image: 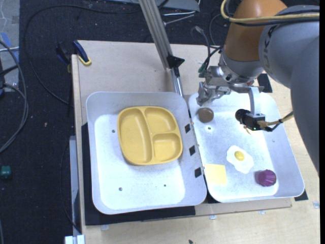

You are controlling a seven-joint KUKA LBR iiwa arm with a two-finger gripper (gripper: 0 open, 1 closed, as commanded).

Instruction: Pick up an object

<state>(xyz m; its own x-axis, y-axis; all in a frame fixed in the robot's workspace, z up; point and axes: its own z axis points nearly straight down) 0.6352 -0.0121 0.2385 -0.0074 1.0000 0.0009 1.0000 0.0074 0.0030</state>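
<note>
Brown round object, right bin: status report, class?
Gripper right over small brown round object. Object sits in right white bin, by left wall. Nothing crowding it.

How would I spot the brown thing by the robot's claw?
Look in the right-hand white bin, at its far left corner, just below the gripper. The round brown piece there is the only brown thing; the fried egg, yellow slice and purple piece lie nearer the front.

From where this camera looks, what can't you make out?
All in the camera view:
- The right bin: its far corner is hidden behind the arm.
- The arm: cut off by the right edge.
- The brown lump: too small to name; whether the hand touches it is unclear.
- The purple thing: too small to name.
- The left bin: its floor under the plate is covered.
</note>
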